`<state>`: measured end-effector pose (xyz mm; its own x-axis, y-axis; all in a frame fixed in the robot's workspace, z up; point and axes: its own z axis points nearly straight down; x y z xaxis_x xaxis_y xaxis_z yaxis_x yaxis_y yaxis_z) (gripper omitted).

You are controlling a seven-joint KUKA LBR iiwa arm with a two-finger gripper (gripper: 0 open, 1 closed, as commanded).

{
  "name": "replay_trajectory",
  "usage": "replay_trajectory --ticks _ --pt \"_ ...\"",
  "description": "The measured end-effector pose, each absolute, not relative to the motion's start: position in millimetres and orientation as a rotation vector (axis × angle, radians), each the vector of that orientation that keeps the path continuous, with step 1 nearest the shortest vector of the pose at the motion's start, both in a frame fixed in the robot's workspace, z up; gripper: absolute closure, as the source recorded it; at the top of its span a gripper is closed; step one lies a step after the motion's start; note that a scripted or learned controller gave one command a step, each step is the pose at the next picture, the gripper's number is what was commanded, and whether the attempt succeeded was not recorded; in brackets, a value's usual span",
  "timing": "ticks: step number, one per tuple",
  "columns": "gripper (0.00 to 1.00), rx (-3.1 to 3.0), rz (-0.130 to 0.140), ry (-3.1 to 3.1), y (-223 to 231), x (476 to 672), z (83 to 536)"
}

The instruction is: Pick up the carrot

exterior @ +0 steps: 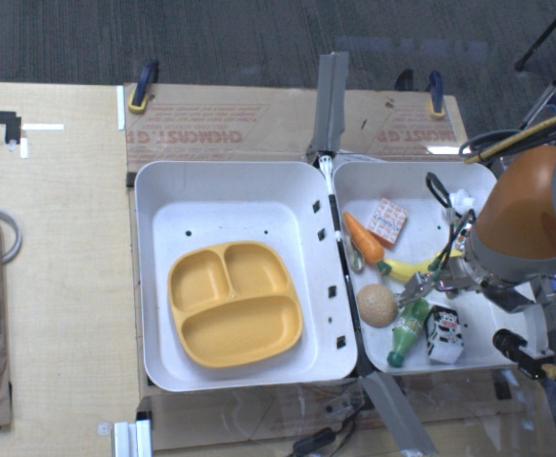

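Note:
The orange carrot (364, 239) lies slantwise at the left side of the right bin (407, 172), close to the divider, with its green end pointing toward the bin's front. My gripper (433, 282) hangs low over the middle of that bin, to the right of the carrot and a little nearer the front. It sits over the end of a yellow banana (413, 268) and the top of a green bottle (406, 332). Nothing of the carrot is in the gripper.
A small red-and-white box (388, 221) lies just right of the carrot. A round tan fruit (377, 305) and a white carton (445, 336) sit near the bin's front. The left bin (164, 208) holds a yellow divided plate (235, 303).

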<state>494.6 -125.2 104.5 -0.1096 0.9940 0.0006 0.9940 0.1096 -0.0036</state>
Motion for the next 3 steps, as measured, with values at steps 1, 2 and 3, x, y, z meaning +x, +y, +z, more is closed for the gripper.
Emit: replay_trajectory --ticks 1,2,3 --pt "0.0 -2.256 0.005 -2.184 -66.4 477.2 190.3" --pt "0.0 -2.257 0.005 -2.183 -66.6 477.2 190.3" --pt "0.0 -2.328 0.003 -2.108 -68.6 477.2 190.8"
